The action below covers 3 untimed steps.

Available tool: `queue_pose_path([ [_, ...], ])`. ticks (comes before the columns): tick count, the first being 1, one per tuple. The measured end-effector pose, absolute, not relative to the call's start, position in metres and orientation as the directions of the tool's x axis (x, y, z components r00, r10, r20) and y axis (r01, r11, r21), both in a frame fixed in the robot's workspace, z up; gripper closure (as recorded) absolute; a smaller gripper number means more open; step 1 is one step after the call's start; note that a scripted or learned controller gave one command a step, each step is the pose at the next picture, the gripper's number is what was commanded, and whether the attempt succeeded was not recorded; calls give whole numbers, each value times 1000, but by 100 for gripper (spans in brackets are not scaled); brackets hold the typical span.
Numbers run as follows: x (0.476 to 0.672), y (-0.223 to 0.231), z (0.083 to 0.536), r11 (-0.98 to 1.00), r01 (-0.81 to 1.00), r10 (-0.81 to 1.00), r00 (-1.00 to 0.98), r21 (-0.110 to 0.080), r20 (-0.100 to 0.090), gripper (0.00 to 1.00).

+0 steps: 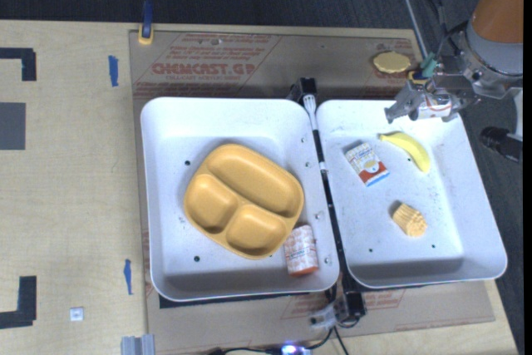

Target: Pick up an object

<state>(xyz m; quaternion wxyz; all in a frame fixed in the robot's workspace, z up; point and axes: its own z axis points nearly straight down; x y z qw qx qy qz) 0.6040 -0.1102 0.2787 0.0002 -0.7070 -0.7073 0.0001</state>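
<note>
- The gripper (pixel 413 106) is hanging over the far right corner of the right bin (pixel 465 258), just beside the stem end of the banana (pixel 409 150); the grey arm with its orange band (pixel 501 0) is reaching in from the right.
- Whether the gripper is gripping, spread or closed cannot be told: its tip is reading as a small grey cluster with coloured wiring against the white bin, and no object is visibly sitting in it.
- The banana is lying on the right bin's floor, curving from near the gripper toward the bin's right wall, apart from the other items.
- A small carton (pixel 366 163) with a red and blue face is lying near the left wall of the same bin, and a yellow ridged item, possibly a piece of toy corn (pixel 409 219), is resting nearer the front.
- The left bin (pixel 158 129) is holding a yellow three-compartment tray (pixel 242 199), with a small can (pixel 301 250) lying against the tray's near right corner.
- A round tan disc (pixel 392 61) is sitting on the cardboard sheet (pixel 208 62) behind the bins.
- Task progress, as a judgement: every object is resting on a bin floor, so no pick is completed; the arm is appearing to be at the approach stage, with the banana as the likeliest target.
- Remaining: descending onto an object, closing on it, and lifting it clear.
</note>
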Motion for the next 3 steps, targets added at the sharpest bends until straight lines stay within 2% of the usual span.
queue_pose_path([
  [1, 592, -96, 95, -1, 1000, 1000, 1, 2, 0, 0],
  [2, 593, -96, 105, -1, 1000, 1000, 1, 5, -1, 100],
  [3, 583, -37, 185, 1, 1000, 1000, -1, 1, 0, 100],
])
